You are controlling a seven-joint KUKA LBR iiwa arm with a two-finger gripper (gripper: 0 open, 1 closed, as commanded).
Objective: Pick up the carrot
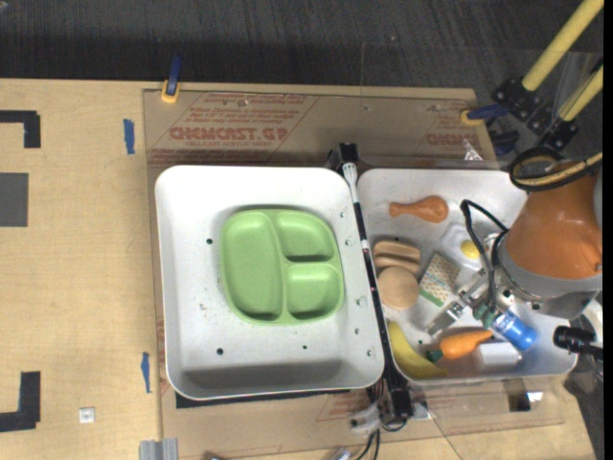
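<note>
Looking down from my remote seat, I count two white bins on the bench [77,286]: the left bin [182,257] carries one green divided plate [283,262] with three compartments, and the right bin [421,182] carries the clutter. In that right bin I count one carrot [462,344], lying near the front wall just beside one yellow banana [410,354], one tan drumstick [421,209] toward the back, one hot-dog bun [397,254], one round tan piece [397,286] below it, and one blue-and-white bottle [515,332] touching the carrot's right end. The claw [466,300] hangs just above the carrot; I cannot tell how far its metal parts are spread, and I see nothing held. Red printing on the brown sheet [230,127] behind the bins reads roughly "CHEMCAST GP", upside down.
</note>
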